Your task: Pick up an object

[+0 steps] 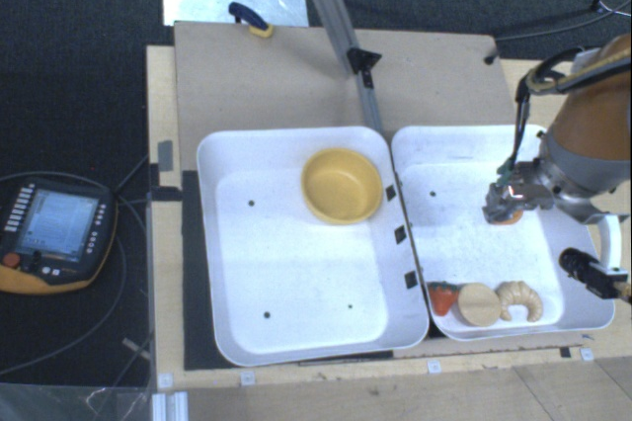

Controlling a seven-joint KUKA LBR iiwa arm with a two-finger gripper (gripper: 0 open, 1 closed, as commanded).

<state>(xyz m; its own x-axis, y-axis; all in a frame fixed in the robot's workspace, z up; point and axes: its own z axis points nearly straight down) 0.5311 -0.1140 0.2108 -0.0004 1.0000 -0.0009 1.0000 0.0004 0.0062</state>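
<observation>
We see the gripper (509,203) low in the right bin (464,152) over something orange, cannot tell how its jaws stand, and judge it may lift bare, since croissant (520,299), disc (479,304) and tomato (443,297) lie well apart.

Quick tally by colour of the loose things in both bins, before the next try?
Yellow: 1, the bowl in the left bin.
Red: 1, the red piece at the near edge of the right bin.
Tan: 2, the disc and the croissant beside it.
Total: 4, plus a reddish bit at the gripper, unclear.
</observation>
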